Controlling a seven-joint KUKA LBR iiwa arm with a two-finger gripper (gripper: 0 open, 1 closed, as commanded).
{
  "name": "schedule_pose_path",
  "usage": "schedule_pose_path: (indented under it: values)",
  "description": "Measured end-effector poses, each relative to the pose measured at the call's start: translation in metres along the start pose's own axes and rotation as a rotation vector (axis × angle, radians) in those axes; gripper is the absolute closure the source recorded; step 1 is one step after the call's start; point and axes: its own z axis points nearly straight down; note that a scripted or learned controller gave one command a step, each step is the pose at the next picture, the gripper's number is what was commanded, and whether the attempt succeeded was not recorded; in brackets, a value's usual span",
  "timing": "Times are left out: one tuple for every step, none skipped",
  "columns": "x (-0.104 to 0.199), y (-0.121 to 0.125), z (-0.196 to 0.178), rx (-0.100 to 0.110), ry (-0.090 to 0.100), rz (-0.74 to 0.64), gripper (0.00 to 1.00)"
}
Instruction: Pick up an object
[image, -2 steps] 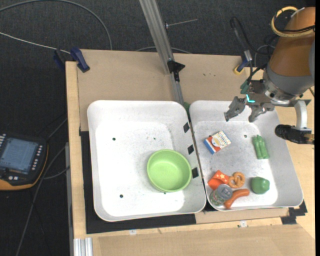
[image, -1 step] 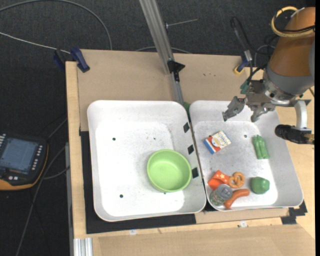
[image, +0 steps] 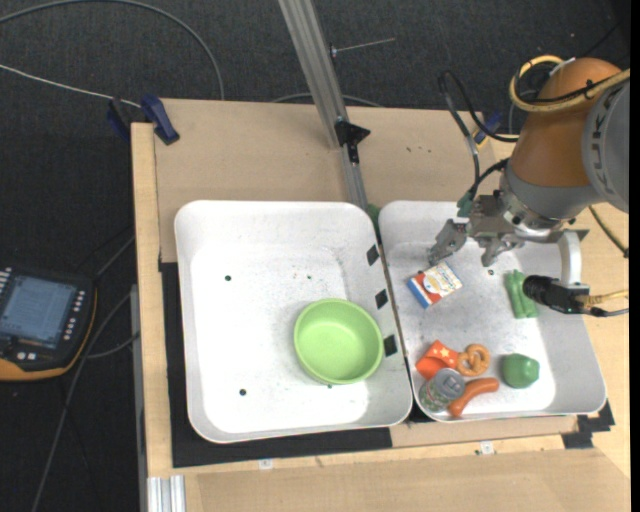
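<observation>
At the near edge of the right bin (image: 590, 385) lay a cluster of small things: a grey-lidded round piece (image: 441, 388) in the corner, a red sausage-shaped toy (image: 472, 394) touching it, and just beyond them an orange block (image: 437, 357) and a pretzel-shaped piece (image: 476, 357). A green ball-like toy (image: 519, 371) sat just to the right of that cluster, apart from the sausage's tip.

Taking the orange block as the landmark, a small white carton (image: 434, 285) with blue and red print lay farther from the camera, tilted, on the bin floor. A green stick-shaped object (image: 517, 296) lay beyond and to the right of the block, near the bin's right side, beside a black fitting on the arm.

The gripper (image: 470, 245) hung over the far part of the right bin, beyond the block and just above the carton as seen from the camera. Its two fingers (image: 445, 240) stood spread apart with nothing between them; the carton lay just beside the nearer fingertip, and contact could not be told.

To the left of the block, across the shared rims, the left bin (image: 200, 300) held a light green bowl (image: 338, 341), upright, in its near right part, close to the divide.
</observation>
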Motion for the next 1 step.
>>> schedule_pose_path:
  values:
    - [0.0021,-0.0012,0.0629,0.001,0.000,0.000,0.00]
